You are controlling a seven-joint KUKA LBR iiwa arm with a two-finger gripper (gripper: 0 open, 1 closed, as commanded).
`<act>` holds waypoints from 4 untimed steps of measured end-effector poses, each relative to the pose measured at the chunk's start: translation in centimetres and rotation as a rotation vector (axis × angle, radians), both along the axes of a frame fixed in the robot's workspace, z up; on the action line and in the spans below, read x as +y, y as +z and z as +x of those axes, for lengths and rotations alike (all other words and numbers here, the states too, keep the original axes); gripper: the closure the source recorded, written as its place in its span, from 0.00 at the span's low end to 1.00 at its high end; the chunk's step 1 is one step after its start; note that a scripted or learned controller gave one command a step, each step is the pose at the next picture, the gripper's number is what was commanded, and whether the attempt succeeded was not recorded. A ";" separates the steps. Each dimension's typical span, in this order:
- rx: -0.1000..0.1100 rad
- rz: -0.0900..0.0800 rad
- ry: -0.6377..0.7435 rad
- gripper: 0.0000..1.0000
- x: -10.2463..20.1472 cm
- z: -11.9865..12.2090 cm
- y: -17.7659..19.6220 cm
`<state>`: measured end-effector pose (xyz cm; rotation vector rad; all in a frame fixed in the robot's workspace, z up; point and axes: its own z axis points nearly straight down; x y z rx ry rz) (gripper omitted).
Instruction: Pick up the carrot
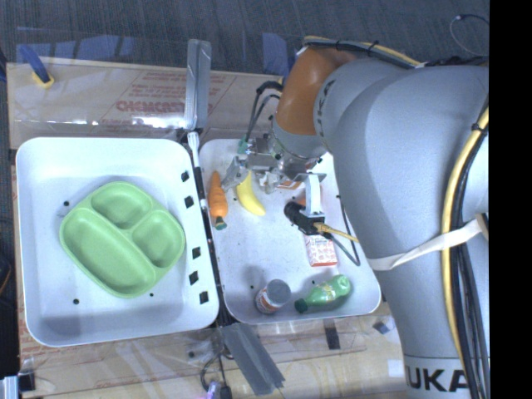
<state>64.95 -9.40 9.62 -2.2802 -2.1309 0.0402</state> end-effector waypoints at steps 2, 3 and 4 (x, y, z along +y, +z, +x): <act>0.008 0.002 0.006 0.00 0.1 -0.1 0.9; -0.030 0.005 0.189 0.00 -0.3 -2.0 -0.4; -0.030 0.006 0.236 0.00 -0.4 -4.4 -0.4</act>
